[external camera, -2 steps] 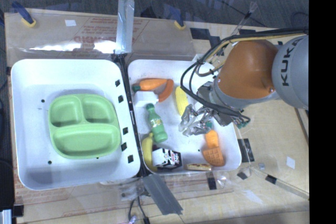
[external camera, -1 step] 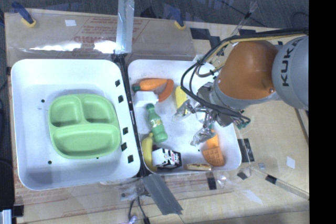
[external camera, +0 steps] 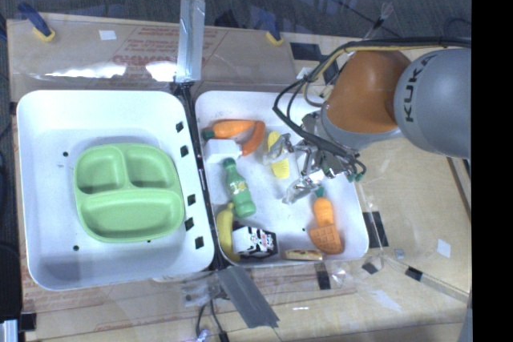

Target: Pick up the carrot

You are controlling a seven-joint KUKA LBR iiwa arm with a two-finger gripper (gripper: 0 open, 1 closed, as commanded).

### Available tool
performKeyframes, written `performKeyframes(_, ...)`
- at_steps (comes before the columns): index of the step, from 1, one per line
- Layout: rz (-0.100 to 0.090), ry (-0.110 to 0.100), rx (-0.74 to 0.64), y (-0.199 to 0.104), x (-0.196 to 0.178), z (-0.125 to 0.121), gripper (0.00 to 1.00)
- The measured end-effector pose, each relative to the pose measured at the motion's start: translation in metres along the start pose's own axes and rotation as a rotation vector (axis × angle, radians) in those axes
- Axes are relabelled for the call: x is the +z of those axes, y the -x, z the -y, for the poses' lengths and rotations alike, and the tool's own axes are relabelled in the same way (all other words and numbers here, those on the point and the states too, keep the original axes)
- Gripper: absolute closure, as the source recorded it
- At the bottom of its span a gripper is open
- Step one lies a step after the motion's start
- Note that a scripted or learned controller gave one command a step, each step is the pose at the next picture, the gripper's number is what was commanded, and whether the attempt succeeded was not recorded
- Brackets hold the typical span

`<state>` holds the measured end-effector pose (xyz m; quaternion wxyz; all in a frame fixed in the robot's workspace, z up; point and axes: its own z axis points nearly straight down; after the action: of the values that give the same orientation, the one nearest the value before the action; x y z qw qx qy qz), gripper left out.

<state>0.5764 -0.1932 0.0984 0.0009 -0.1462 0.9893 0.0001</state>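
Note:
A carrot point(external camera: 323, 211) with a small green top lies in the right bin point(external camera: 359, 212), near its right wall. My gripper point(external camera: 305, 179) is low in that bin, just up and left of the carrot's green end, and I cannot tell whether it touches it. Nothing is visibly lifted. A second carrot-like orange piece point(external camera: 233, 128) with a green end lies at the bin's far left, with a shorter orange piece point(external camera: 254, 138) leaning beside it.
The right bin also holds a green bottle point(external camera: 239, 189), a banana point(external camera: 224, 227), a black-and-white carton point(external camera: 256, 240), yellow pieces point(external camera: 280, 166), an orange waffle-like piece point(external camera: 327, 239) and a tan stick point(external camera: 303, 255). A green divided plate point(external camera: 127, 190) sits in the left bin point(external camera: 32, 172).

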Motion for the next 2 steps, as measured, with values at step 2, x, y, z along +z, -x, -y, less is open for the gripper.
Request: performKeyframes(2,0.004,-0.003,-0.329,-0.092,0.005,-0.010,0.00)
